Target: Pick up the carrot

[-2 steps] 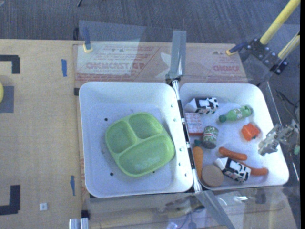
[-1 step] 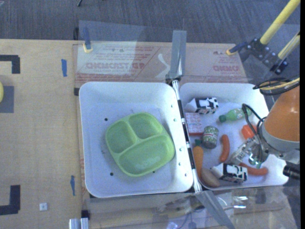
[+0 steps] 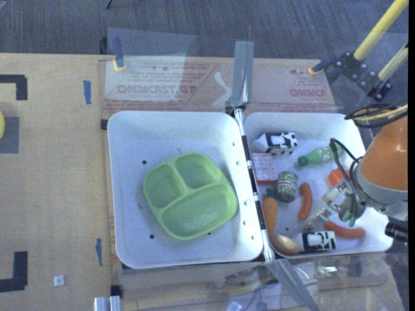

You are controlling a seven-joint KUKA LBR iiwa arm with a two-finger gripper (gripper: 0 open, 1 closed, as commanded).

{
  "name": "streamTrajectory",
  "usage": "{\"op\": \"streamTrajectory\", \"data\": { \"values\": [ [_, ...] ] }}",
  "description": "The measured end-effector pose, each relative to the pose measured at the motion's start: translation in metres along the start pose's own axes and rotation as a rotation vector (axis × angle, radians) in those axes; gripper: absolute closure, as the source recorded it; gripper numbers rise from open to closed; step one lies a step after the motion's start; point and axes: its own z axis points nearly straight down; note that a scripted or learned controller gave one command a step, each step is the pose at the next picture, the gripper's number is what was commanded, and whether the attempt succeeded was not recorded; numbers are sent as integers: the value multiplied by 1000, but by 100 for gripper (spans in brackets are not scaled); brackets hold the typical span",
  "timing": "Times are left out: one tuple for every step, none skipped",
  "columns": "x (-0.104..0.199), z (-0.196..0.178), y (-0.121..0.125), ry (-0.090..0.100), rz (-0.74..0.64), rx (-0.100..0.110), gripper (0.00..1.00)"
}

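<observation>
So the arm (image 3: 387,164) comes in from the right edge of the frame, orange band showing big over the right bin (image 3: 353,127), and its wrist bends down and to the left toward the lower right part of that bin. The gripper (image 3: 339,207) sits low over the bin floor there, just above an orange-red piece (image 3: 347,230) lying along the bottom right. How far it's spread I honestly can't tell (the metal bits blur together at this angle), and I see nothing clearly caught in it.

Carrot-wise, the likeliest one is the orange carrot (image 3: 270,212) standing along the left wall of the right bin, lower middle of the frame, just above a tan rounded thing (image 3: 285,243). It's well apart from the gripper, with a red-orange sausage-looking piece (image 3: 305,201) between them.

Other stuff in that bin: a black-and-white cow toy (image 3: 280,142) up top, a green bottle (image 3: 316,156) to its right, a small can (image 3: 287,186) in the middle, and a dark-labelled bottle (image 3: 319,241) at the bottom.

The left bin (image 3: 123,173) holds a green divided plate (image 3: 190,195).
</observation>
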Motion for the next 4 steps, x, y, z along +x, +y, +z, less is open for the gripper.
{"op": "streamTrajectory", "data": {
  "values": [
    [0, 0, 0, 0, 0, 0, 0],
    [0, 0, 0, 0, 0, 0, 0],
    [0, 0, 0, 0, 0, 0, 0],
    [0, 0, 0, 0, 0, 0, 0]
  ]
}}
